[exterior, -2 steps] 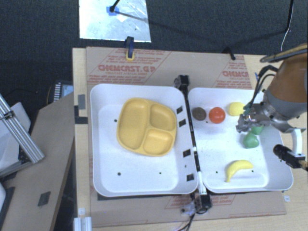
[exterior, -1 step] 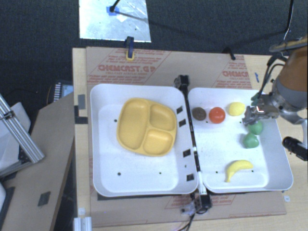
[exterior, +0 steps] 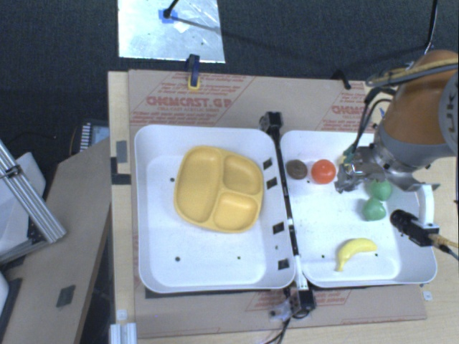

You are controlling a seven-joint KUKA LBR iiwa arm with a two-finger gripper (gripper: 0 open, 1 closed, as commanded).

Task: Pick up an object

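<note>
The right bin holds a red tomato-like ball, a small brown round piece, two green pieces and a yellow banana. My gripper hangs over the right bin's upper middle, just right of the red ball and left of the upper green piece. Its metal tips point toward the red ball, and nothing shows between them.
The left bin carries a yellow divided plate. A black divider runs between the bins. The arm's grey and orange body overhangs the right bin's upper right corner. A black part sticks out near the right wall.
</note>
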